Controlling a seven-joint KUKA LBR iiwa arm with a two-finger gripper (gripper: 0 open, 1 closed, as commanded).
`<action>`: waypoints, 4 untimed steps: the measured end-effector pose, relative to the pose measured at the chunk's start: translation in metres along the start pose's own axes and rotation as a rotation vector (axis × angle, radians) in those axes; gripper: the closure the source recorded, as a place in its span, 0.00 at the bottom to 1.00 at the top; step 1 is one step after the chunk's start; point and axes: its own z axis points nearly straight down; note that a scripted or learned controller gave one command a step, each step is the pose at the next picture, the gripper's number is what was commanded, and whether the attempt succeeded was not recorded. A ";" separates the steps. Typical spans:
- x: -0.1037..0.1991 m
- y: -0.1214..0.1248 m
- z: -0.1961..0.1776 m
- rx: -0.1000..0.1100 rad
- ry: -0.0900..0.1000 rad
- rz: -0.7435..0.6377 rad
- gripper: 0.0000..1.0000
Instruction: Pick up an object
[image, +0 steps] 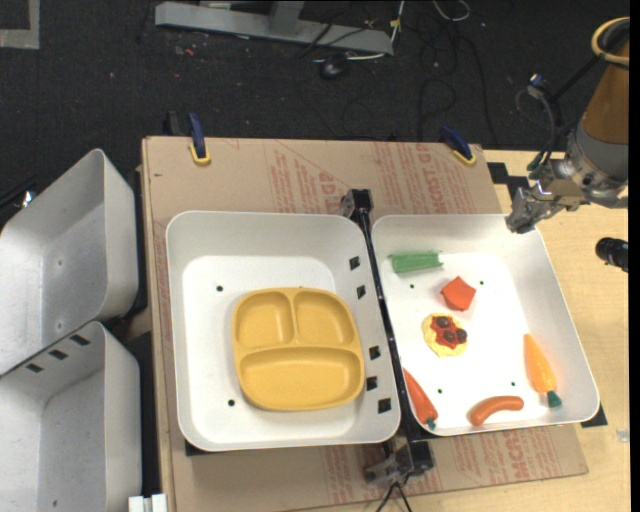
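Arm: grey KUKA arm with an orange band (610, 110), entering from the upper right, wrist held above the top right corner of the right bin.
Pincer: two-finger pincer (522, 215) over the far right rim of the right bin, pointing down and left; nothing visible between the fingers. Whether it is released or clenched cannot be told, as the tips are small and blurred at this angle.
Right bin: shallow white plastic bin (560, 290) holding all the loose toy food.
Green piece: green elongated toy vegetable (416, 262), lying near the bin's upper left, just beside the divider.
Red piece: small red-orange block (458, 294), below and right of the green piece, apart from it.
Pizza: small round yellow toy pizza with dark red toppings (446, 335), near the bin's centre.
Carrot: orange toy carrot with green end (540, 368), along the right wall.
Sausage: red-orange toy sausage (495, 408), near the front wall.
Pepper: red elongated toy chili (420, 398), at the front left corner.
Left bin: shallow white plastic bin (200, 250) holding a yellow three-compartment plastic tray (297, 347), centred.
Table: brown cardboard-covered table (300, 170) beneath both bins.
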 end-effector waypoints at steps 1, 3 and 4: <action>0.000 0.000 0.015 0.009 0.002 0.000 1.00; 0.102 -0.027 0.024 0.011 0.006 -0.005 1.00; 0.148 -0.035 0.014 0.010 0.005 -0.004 1.00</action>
